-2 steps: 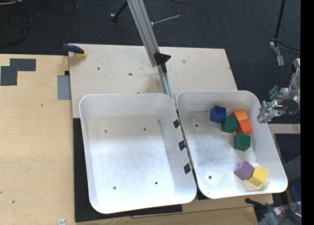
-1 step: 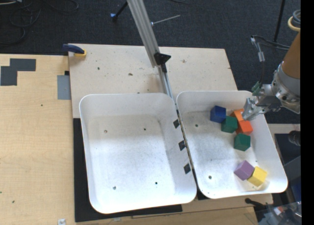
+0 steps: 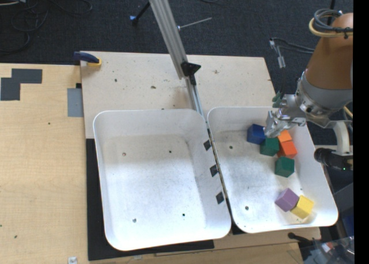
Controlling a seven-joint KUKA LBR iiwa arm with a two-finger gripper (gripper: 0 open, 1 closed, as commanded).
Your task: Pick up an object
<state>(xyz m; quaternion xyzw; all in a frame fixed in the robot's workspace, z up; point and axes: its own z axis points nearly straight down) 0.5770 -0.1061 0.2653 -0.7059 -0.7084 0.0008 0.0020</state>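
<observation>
In the right bin point(image 3: 248, 199) lie several small blocks. A blue block point(image 3: 255, 134), a green block point(image 3: 268, 147) and an orange block point(image 3: 287, 144) cluster near the bin's far right side. Another green block point(image 3: 284, 167) sits just below them. A purple block point(image 3: 286, 199) and a yellow block point(image 3: 303, 206) rest near the front right corner. My gripper point(image 3: 274, 129) hangs low over the cluster, right above the upper green block and between the blue and orange ones. Nothing shows between its fingers.
The left bin point(image 3: 115, 142) stands beside the right one, with black clips point(image 3: 213, 169) along the shared rims. A slanted aluminium bar point(image 3: 170, 32) rises behind the bins. A blue and yellow clamp point(image 3: 87, 58) sits at the bench's far left corner.
</observation>
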